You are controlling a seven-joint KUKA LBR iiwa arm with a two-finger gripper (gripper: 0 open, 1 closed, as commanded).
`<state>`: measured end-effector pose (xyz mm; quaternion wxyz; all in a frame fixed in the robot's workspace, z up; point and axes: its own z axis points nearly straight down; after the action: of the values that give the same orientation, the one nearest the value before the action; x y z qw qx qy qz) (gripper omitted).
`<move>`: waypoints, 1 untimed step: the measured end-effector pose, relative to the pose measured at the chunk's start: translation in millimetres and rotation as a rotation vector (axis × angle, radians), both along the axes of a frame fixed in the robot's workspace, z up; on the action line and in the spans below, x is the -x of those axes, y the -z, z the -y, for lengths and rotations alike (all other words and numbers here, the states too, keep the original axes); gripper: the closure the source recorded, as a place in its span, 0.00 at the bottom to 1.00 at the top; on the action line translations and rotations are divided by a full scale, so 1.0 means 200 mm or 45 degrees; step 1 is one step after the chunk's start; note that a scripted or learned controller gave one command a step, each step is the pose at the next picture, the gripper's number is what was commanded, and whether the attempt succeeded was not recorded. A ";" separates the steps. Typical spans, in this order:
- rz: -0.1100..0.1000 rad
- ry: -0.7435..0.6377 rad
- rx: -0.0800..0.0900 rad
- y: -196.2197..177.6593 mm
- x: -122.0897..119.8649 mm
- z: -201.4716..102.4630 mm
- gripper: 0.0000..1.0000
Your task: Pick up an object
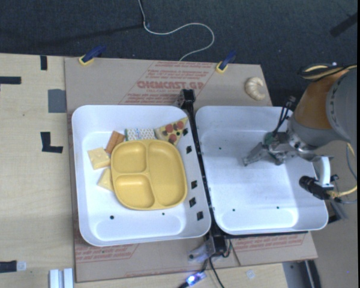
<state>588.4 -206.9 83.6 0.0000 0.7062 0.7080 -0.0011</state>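
A yellow divided plate [149, 174] lies in the left bin [90, 221]. Around its upper left edge sit pale yellow cheese-like squares [98, 158], an orange-brown piece [114, 140] and a patterned slice with coloured dots [173, 129]. My gripper [248, 159] reaches in from the right and hangs low over the middle of the right bin [258, 221], its dark fingers pointing left. Nothing shows between the fingers. The arm's orange band [315, 104] is above the bin's right side.
A small beige lump [256, 87] rests on the cardboard behind the right bin. A white cable [180, 29] loops across the dark floor at the back. Blue clips [227, 59] hold the cardboard's far edge. A black divider [195, 161] runs between the bins.
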 end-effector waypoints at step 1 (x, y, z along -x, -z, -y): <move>0.004 -0.001 0.001 -0.06 -0.01 0.00 1.00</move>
<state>589.6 -206.7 95.7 0.0016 0.7058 0.7084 -0.0003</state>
